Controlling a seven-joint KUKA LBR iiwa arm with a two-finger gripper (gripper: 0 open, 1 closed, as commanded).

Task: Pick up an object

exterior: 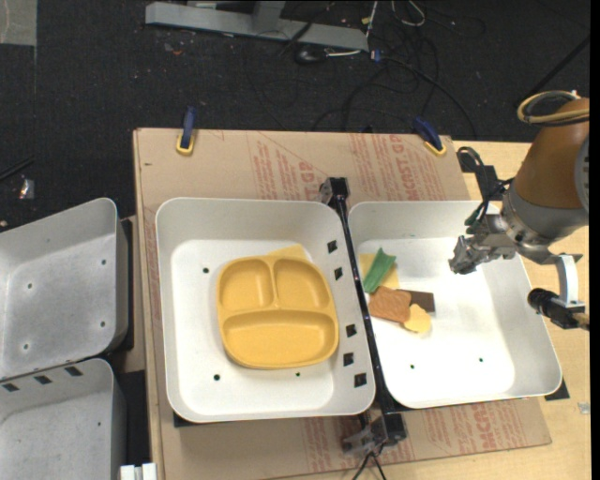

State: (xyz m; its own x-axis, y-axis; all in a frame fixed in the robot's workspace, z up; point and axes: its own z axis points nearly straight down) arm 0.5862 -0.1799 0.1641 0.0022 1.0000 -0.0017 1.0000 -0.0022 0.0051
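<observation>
Objects for picking, a small pile [398, 302] of flat pieces — green strip [380, 270], brown slab [390, 305], dark chip [423, 302], yellow bits — lie at the left side of the right bin [487, 375], close against the divider, nothing lifted yet. Nearest the camera: bench front edge, a clamp [375, 433] at the bins' seam, bare cardboard sheet [262, 441] under both bins. Left bin [187, 281] holds a yellow compartment tray [277, 312], flat, roughly centred. Gripper [466, 255] sits over the upper right bin, right of the pile and apart from it, nothing between its fingers as far as visible; how wide it is spread can't be told, too small and dark. Judgement: task at approach stage, still needs a move left to the pile, descent, closing, lift. Further back: two blue clips [187, 141] on the cardboard's far edge, spare white bins [56, 281] off to the left, black floor with cables [375, 84] and a grey bar [253, 23]
</observation>
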